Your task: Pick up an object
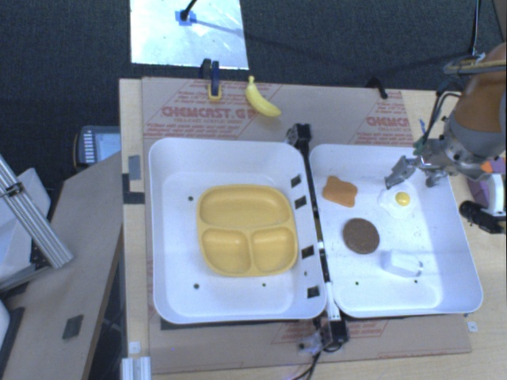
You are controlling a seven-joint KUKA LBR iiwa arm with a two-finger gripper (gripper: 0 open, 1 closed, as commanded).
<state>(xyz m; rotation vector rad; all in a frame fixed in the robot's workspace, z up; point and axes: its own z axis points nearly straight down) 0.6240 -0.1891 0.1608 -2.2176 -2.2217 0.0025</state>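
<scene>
I see the gripper (413, 170) above the back part of the right bin (455, 236), with its two fingers spread apart and nothing between them. The nearest thing to pick is the fried egg (398, 201), which lies flat on the bin floor just below and a little to the front of the fingertips. I think the main risk is this flatness: the fingers can close over the egg and slide off it, or press on the floor and take nothing. The egg is also white on white, so an aim error is easy. The orange piece (340, 191) lies near on the left, and the brown disc (360, 235) and the white block (402, 264) lie further to the front. The left bin (170, 236) carries a yellow tray (242, 229).
</scene>
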